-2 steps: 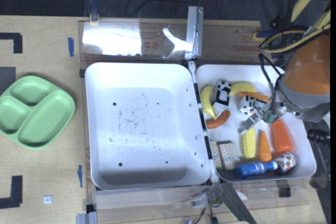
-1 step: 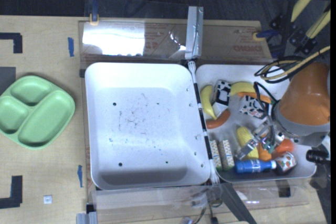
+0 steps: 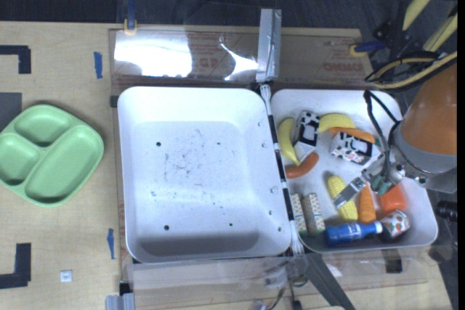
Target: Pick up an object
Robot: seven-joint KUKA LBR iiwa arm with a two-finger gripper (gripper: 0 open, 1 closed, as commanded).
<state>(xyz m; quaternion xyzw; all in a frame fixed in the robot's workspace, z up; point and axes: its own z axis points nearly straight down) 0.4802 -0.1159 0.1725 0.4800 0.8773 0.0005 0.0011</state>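
Camera view, lower right of the frame: the gripper (image 3: 361, 184) is lowered into the crowded right bin (image 3: 425, 232) over the corn cob (image 3: 341, 196) and carrot (image 3: 366, 206), seemingly for a grasp, though how the jaws stand cannot be told.

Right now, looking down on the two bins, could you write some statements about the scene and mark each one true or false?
1. The blue bottle lies in the right bin. True.
2. The green divided plate sits inside the left bin. False: it rests on the bench, left of both bins.
3. The gripper is above the right bin. True.
4. A banana lies in the left bin. False: it lies in the right bin.
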